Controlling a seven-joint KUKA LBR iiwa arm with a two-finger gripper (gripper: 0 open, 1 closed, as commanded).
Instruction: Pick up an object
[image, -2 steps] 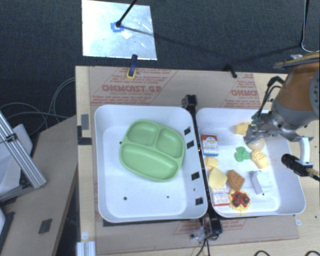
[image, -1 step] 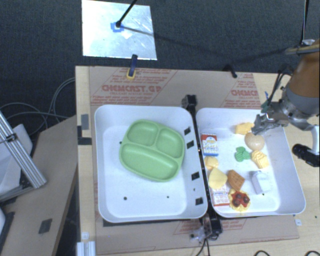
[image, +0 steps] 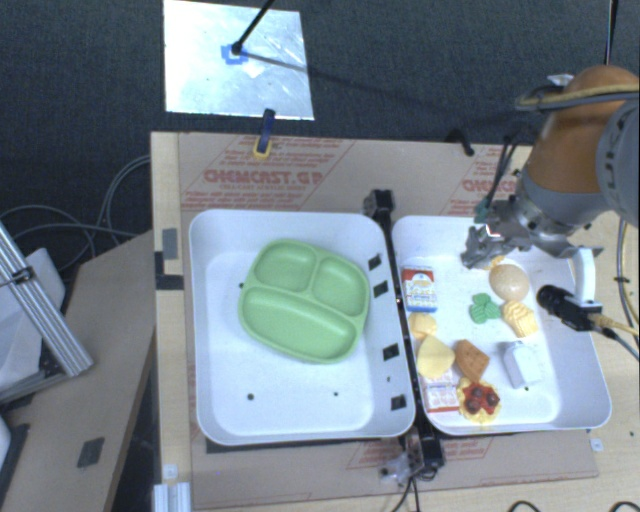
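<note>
My pincer (image: 481, 243) hangs over the far side of the right bin (image: 580, 400); whether it is open I cannot tell. Just beside it lies a pale egg (image: 508, 279), with a green piece (image: 485, 309), carton (image: 417, 288) and bread (image: 472, 359) nearer the camera. Well off to its side, the left bin (image: 215, 330) holds a green divided plate (image: 303, 300).

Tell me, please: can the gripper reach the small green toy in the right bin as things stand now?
Probably yes. The gripper hangs over the right bin, close to the green toy. The toy lies uncovered, though a beige egg and a yellow piece crowd its right side.
</note>
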